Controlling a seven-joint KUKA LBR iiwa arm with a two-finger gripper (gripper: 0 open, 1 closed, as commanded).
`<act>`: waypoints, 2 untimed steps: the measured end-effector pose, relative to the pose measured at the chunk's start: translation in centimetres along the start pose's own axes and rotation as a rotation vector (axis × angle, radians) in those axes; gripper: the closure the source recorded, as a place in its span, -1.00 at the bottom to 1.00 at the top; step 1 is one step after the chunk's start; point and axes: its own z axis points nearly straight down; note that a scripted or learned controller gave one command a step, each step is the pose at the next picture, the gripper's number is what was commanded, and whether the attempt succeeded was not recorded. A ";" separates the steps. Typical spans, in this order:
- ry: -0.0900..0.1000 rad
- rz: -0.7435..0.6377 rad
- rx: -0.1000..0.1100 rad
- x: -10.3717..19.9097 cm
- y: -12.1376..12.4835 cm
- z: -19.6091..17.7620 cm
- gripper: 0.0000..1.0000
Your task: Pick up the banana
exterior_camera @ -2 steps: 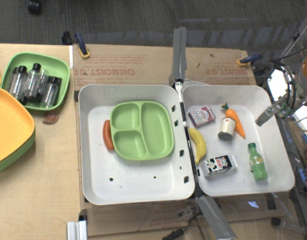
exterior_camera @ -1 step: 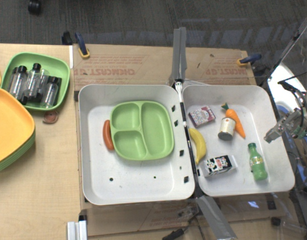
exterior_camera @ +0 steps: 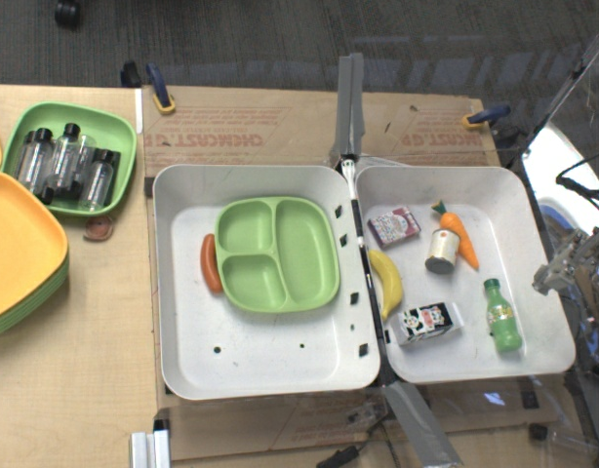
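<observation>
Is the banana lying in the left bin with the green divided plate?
No, the banana lies in the right bin, against its left wall, while the green divided plate sits in the left bin.

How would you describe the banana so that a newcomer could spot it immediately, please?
Look in the right white bin, along its left wall beside the central divider. The banana lies there, just above the small milk carton. It is the only yellow, curved item in that bin.

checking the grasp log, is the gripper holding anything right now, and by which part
Nothing is held. The banana lies in the right bin against its left wall, and the gripper sits apart at that bin's right edge, with nothing between its fingers.
</observation>
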 end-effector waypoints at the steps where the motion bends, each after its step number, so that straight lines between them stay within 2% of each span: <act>1: -0.004 -0.051 -0.001 -0.1 0.0 -5.2 1.00; 2: -0.003 -0.108 0.000 -0.5 0.3 -8.8 1.00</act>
